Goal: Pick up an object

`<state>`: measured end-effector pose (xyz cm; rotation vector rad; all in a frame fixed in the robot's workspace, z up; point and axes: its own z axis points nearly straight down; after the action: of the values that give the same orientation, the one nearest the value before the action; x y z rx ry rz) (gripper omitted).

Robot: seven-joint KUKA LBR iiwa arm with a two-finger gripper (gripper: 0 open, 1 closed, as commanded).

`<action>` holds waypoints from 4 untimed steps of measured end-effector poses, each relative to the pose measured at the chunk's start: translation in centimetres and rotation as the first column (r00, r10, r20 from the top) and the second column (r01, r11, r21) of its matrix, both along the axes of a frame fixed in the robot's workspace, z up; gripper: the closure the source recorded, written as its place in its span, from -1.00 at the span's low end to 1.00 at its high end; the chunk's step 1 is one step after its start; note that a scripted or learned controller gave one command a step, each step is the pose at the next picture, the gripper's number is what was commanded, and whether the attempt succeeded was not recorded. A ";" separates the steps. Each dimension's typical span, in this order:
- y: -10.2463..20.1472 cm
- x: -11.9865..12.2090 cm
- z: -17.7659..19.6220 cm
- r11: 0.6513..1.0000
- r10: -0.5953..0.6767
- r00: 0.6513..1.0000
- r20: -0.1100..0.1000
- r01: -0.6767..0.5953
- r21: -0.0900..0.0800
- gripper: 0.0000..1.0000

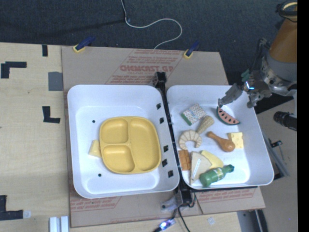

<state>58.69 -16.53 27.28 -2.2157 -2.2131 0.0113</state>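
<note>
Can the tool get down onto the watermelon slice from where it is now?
Probably yes. The tool hovers at the right bin's upper right, just above the watermelon slice. The slice lies apart from the chicken leg and cheese cube, with nothing over it.

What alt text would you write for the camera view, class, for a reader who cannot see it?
A grey robot arm's two-finger gripper hangs over the right white bin, near a toy watermelon slice among toy foods including a green bottle. The left white bin holds a yellow divided plate.
</note>
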 end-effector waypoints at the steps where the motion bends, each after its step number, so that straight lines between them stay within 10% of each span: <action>1: 0.0 0.2 0.6 1.000 0.003 1.000 0.011 -0.003 -0.002 -1.00; 4: 1.2 -1.0 -15.5 1.000 0.003 1.000 0.006 -0.003 -0.002 -1.00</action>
<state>57.65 -15.31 11.81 -2.2157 -2.2205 0.0067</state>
